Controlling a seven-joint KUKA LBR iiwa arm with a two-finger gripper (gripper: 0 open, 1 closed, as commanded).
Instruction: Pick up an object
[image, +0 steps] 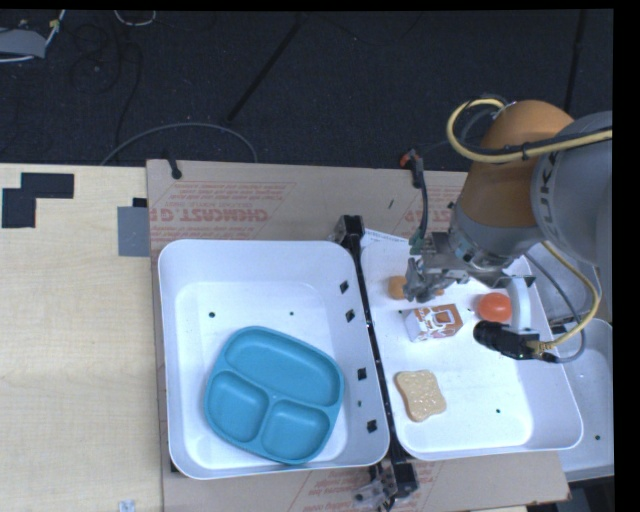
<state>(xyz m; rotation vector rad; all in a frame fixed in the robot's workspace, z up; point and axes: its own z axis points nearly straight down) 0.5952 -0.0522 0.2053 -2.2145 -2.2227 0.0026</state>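
Small white carton with orange-brown print (435, 322) lies on the floor of the right shallow white bin (510, 415), in its far half and nearer the divider than the outer wall. It rests slightly askew, with its printed face up.

The two-finger gripper (425, 283) is down inside the same bin, just beyond the carton's far edge. From this angle I cannot tell whether it touches the carton. Dark metal parts crowd together at its tip, so I cannot tell if it is released or clenched, and nothing is visibly caught in it. The grey arm with the orange band (510, 180) comes in from the right and bends down over the bin's far right corner.

A small tan-orange lump (397, 288) sits just beside the gripper on the divider side, partly hidden by it. An orange-red round ball (494, 306) lies near the carton on the opposite side, apart from it. A tan slice of toast (420, 394) lies flat closer to the near wall, well apart from the carton.

The left shallow white bin (190, 330) holds a blue plastic plate with three compartments (272, 393), set flat and turned at an angle in the near half. Both bins stand on a brown cardboard sheet (250, 200) that lies on the pale wooden bench (70, 330).
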